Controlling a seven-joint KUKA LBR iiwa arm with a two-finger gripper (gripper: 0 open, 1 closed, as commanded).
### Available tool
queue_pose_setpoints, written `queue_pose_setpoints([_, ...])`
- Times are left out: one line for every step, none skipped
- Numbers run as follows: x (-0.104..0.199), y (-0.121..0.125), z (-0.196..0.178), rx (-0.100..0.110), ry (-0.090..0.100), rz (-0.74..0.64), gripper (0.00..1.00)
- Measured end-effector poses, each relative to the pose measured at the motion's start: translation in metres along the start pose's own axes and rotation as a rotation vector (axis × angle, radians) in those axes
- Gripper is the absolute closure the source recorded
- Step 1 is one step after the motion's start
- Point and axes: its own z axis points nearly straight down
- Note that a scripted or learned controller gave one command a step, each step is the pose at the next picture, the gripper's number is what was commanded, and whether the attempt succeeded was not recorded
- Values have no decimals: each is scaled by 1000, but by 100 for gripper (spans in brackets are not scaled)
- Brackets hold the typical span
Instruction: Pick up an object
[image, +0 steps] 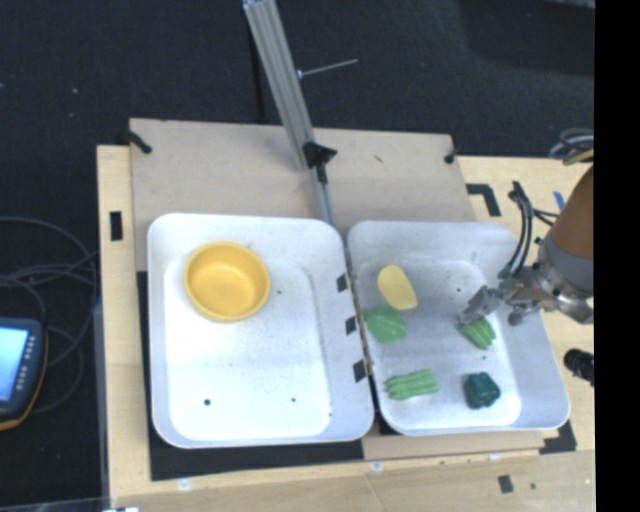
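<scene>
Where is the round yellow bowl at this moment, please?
The round yellow bowl sits in the upper left part of the left white bin in the camera view, apart from the small yellow and green items in the right bin.

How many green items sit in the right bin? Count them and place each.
4: a light green piece by the left wall, a ridged green piece near the front, a dark teal piece front right, another green piece at the jaws.

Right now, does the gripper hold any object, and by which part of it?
It cannot be told. The gripper is low in the right bin, right at the upper end of a green object, but the view is too blurred to show a hold.
</scene>
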Motion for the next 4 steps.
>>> queue_pose_setpoints([-10, -3, 54, 1, 0, 1, 0])
queue_pose_setpoints([-11, -3, 73, -3, -1, 0, 0])
queue_pose_setpoints([-11, -2, 62, -6, -2, 1, 100])
queue_pose_setpoints([-2, -1, 10, -4, -1, 0, 100])
